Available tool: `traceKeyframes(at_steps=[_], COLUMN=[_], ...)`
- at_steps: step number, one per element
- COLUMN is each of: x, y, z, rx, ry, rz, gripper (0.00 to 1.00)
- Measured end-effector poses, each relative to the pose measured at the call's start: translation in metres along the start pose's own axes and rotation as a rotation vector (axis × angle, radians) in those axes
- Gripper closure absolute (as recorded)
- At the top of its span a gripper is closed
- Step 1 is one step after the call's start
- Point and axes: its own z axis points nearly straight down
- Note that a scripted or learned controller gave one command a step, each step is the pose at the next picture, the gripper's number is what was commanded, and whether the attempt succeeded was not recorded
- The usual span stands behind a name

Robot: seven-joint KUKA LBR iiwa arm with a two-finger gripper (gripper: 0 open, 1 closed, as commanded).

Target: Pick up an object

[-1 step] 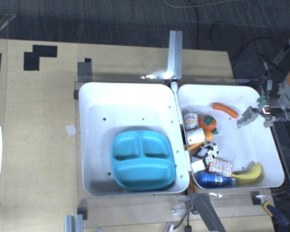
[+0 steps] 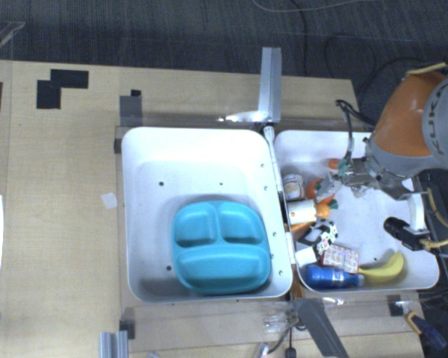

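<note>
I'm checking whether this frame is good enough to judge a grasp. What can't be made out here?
- Gripper, camera view: too small and blurred against the clutter to tell its state or whether it holds anything.
- Small items beside the can: too small and piled together to name.
- Blue bottle: partly covered by the patterned packet.
- Arm: cut off by the right edge.
- Banana and blue tray read clearly.

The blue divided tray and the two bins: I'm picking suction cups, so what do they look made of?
The blue divided tray looks like molded plastic, smooth with a soft sheen and rounded compartment edges. The left bin and right bin look like white plastic too, glossy with rounded corners, though painted metal can't be excluded.
</note>
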Motion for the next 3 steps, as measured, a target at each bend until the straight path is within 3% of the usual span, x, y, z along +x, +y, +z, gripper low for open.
traceKeyframes(at_steps=[1, 2, 3], x=[0.006, 0.009, 0.049], y=[-0.007, -0.004, -0.007], z=[0.037, 0.025, -0.103], rx=[-0.010, -0.017, -0.003], ry=[-0.004, 0.000, 0.000], rz=[0.023, 0.021, 0.206], gripper=[0.00, 1.00, 1.00])
